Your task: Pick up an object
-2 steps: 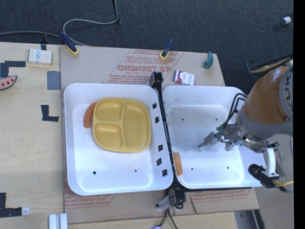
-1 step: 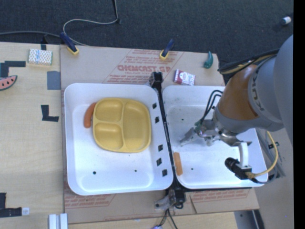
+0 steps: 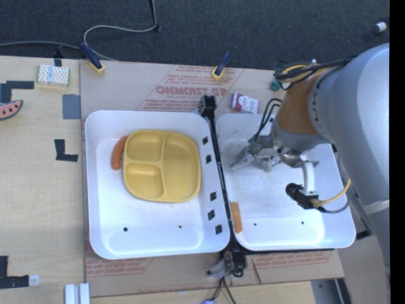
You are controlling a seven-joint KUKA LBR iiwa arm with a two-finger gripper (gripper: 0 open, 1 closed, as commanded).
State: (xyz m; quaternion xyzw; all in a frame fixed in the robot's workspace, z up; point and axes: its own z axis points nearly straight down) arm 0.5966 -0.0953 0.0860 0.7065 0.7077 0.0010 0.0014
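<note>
Grey and banded in orange, the arm (image 3: 354,100) was seen filling the right of the frame, bent down over the right bin (image 3: 329,230). That bin and the left bin (image 3: 101,189) were set edge to edge across the centre of the frame. A yellow divided plate (image 3: 161,165) was lying in the upper half of the left bin, and an orange sausage-shaped piece (image 3: 116,153) was tucked against the plate's left rim. The gripper (image 3: 243,159) was held low in the upper left of the right bin, its metal fingers (image 3: 238,162) slightly spread and nothing seen between them. A small orange piece (image 3: 235,216) lay at the lower left of the right bin, hard against the wall, well apart from the fingertips.

That small piece was judged the nearest candidate for a pick. For a sound grasp, the fingers would have to be brought directly over it and aligned across its short width, with room kept from the bin wall, and closed only once lowered around it.
</note>
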